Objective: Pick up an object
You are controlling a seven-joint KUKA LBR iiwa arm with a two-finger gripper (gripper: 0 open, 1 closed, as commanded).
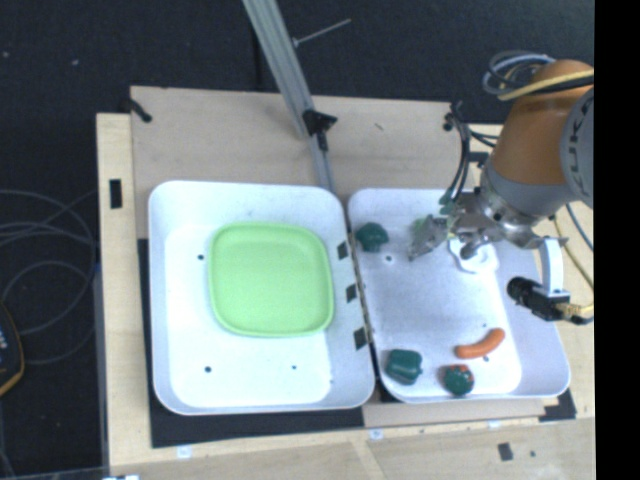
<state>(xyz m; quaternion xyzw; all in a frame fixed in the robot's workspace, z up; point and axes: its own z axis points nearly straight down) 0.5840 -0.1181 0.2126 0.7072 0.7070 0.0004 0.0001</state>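
sausage (pixel 481 344): near-right in right bin (pixel 430 298), long axis left-right, right end tilted far | tool (pixel 432 236): far side, finger state unclear

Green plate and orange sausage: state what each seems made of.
Green plate: probably plastic, matte pale green, uniform colour with soft rounded edges. Orange sausage: likely a plastic or rubber toy, smooth and slightly glossy; too small to be sure.

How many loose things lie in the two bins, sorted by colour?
Light green: 1, the plate in the left bin.
Dark green: 3, in the right bin.
Orange: 1.
Total: 5.
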